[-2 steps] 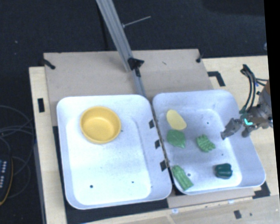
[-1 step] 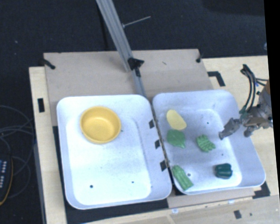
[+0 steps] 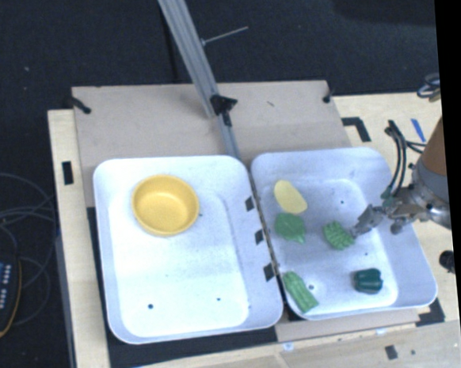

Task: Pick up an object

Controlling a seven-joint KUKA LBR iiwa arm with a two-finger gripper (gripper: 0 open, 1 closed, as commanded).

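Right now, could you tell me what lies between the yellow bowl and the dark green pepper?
Camera view: a light green piece lies between the bowl and pepper.

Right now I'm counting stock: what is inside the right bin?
The right bin holds a yellow piece, three light green pieces and a dark green pepper. The gripper covers a little floor.
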